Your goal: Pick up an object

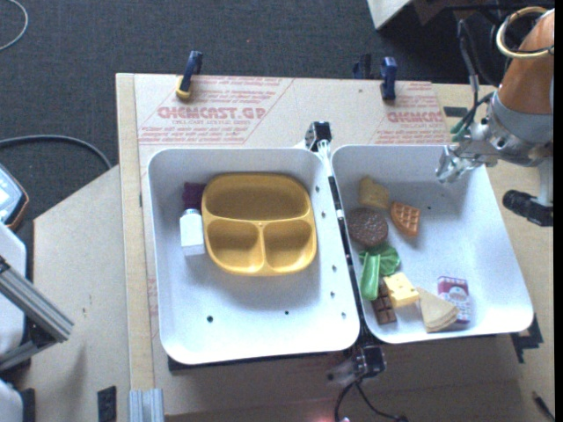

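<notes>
Small toy foods in the right bin (493, 227): waffle (405, 219), brown patty (368, 228); gripper (450, 170) jaws' spread indiscernible.

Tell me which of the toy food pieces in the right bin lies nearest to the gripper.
The waffle, orange-brown with a grid pattern. It lies closer to the gripper than the tan piece and the brown round patty; the others lie farther down the bin.

Two bins sit side by side on the bench. In the left bin (167, 315) a tray (259, 222) lies in the middle, with a small bottle (192, 232) touching its left side. In the right bin (493, 262) the food toys lie near the left wall and the front: a waffle (405, 219), a round patty (368, 228) left of it, and a cheese block (403, 289) in front (close to the wedge (435, 311)). My gripper (451, 167) is over that bin's back right corner.
</notes>
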`<action>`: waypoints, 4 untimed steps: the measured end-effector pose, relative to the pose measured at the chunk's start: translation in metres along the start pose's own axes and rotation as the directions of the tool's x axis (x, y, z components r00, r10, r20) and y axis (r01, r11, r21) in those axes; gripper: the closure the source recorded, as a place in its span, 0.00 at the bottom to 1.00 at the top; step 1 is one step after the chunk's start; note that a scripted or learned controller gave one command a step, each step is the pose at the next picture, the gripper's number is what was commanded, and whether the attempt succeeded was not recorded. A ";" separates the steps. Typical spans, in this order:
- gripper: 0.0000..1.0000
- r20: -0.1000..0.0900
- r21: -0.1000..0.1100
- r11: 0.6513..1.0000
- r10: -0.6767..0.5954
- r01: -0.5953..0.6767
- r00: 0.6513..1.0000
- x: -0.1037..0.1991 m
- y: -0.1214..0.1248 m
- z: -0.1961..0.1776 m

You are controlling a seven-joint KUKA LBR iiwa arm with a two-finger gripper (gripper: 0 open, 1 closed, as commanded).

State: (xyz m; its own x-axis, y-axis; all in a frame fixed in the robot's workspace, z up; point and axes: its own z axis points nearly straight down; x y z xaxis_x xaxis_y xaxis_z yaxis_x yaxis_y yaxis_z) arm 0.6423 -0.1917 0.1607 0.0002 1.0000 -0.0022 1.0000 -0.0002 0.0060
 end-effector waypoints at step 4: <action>1.00 -0.004 0.009 1.000 -0.004 0.005 1.000 0.100 0.006 -0.063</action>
State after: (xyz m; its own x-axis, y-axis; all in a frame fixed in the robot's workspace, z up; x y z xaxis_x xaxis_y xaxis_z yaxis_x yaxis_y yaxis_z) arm 0.6475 -0.0911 0.2238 -0.0043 1.0000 0.0016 1.0000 0.0043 -0.0030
